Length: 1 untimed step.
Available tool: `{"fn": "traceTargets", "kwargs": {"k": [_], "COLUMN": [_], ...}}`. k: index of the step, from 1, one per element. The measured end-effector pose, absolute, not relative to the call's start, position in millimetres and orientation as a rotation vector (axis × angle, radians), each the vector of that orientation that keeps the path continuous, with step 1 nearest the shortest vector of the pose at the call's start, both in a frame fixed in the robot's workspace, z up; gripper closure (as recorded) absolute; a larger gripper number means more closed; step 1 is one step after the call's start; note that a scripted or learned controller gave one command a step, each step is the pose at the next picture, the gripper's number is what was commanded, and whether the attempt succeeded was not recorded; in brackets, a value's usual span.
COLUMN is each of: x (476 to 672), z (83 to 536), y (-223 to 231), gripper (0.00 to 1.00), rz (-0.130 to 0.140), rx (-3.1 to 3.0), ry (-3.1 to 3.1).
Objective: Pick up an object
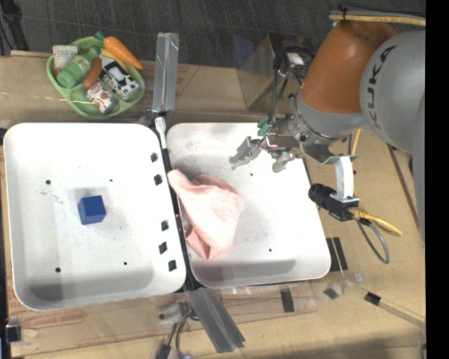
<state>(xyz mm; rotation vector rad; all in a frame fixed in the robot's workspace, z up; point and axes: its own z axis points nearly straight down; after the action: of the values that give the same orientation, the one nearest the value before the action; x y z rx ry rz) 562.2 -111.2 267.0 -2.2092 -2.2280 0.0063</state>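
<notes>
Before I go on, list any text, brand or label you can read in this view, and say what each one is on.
"KUKA": dark letters, partly cut off, running down the grey housing of the robot arm.
Printed packets in the green bowl of toy food behind the bins: too small and blurred to read.
The blue cube, the pink cloth and the white bins bear no visible text.

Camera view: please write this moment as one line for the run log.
gripper: open, above right white bin, holding nothing | crumpled pink cloth: right bin, left side | small blue cube: left white bin | pick: not yet done
</notes>
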Motion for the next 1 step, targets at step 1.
{"fn": "traceTargets", "kwargs": {"k": [1], "x": [580.1], "z": [178.1], "y": [-114.8], "gripper": [0.0], "rz": [0.008], "rx": [-2.202], "ry": [-2.234]}}
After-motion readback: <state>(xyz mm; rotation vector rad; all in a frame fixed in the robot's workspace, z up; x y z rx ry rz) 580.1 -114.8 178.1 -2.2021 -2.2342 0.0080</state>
